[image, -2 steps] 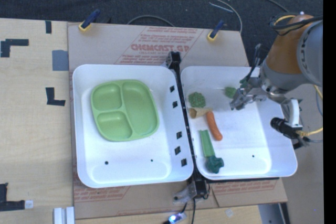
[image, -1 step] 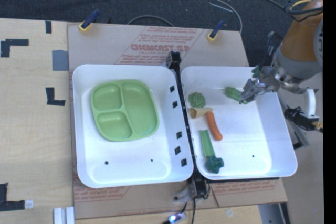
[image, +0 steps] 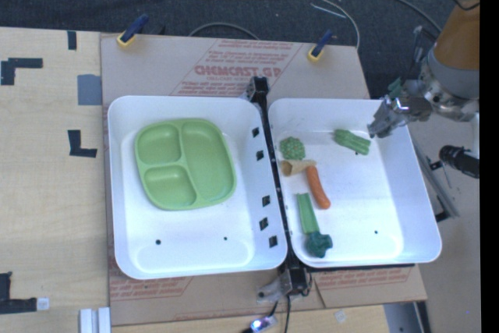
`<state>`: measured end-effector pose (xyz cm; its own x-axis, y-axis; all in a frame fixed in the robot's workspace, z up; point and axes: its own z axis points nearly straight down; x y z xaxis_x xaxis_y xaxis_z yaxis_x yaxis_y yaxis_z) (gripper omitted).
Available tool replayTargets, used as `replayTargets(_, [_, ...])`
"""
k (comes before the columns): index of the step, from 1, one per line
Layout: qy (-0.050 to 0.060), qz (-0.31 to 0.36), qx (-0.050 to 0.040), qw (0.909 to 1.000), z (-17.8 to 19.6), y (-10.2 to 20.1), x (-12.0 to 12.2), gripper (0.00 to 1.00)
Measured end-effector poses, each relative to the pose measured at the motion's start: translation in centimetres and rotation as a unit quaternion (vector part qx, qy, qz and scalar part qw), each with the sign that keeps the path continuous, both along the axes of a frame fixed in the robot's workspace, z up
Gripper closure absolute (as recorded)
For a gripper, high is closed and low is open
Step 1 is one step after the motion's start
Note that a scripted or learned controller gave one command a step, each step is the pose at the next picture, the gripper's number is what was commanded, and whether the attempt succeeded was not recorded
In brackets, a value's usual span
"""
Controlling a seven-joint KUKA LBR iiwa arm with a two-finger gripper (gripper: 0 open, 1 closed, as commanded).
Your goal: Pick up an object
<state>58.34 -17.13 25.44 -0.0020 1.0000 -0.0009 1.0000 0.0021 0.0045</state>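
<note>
The gripper [image: 384,121] hangs over the upper right corner of the right bin [image: 413,191], at the end of the grey arm with its orange band [image: 460,39] that reaches in from that side. Whether it is open or closed cannot be told at this size, and nothing shows clamped in it. The nearest thing to it is a small green piece [image: 352,141] lying on the bin floor just to the left of the gripper and a little lower, apart from it; its long axis runs from upper left to lower right, slightly tilted off the bin's top wall. This looks the likely target, so the coming move would be a short shift left and a descent, with the wrist turned to close across the short width of the piece. Further left of it in the same bin lie a green round piece [image: 292,147], an orange carrot [image: 317,189] and a long green piece [image: 310,224] near the bin's lower wall. A green divided plate [image: 185,164] sits in the left bin [image: 125,191], well apart.
</note>
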Motion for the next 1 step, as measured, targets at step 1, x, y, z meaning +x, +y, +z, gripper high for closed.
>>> replayTargets(1, [0.002, 0.002, 0.0012, 1.0, 0.36, 4.97, -0.25, 1.0])
